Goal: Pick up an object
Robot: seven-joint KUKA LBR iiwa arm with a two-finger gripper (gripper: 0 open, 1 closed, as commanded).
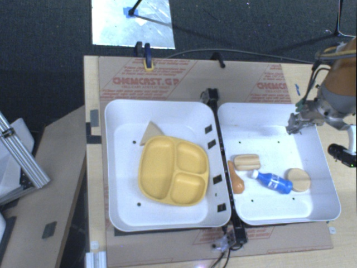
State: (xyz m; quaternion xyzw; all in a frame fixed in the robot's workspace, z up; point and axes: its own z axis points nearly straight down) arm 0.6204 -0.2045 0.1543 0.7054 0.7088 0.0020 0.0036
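The right bin (312, 149) holds a tan bread roll (246, 162), an orange carrot-like piece (236, 178), a blue bottle with a white cap (271, 182) and a round tan disc (299, 179), all in its lower half. My gripper (294, 124) hangs over the bin's upper right part, up and to the right of these items, with nothing visible in it. The arm comes in from the right edge.
The left bin (120, 149) holds a yellow divided plate (173, 171) and a tan wedge (150, 132) peeking out behind it. A black divider (218, 149) runs between the bins. A shiny metal sheet (132, 14) lies beyond the bench.
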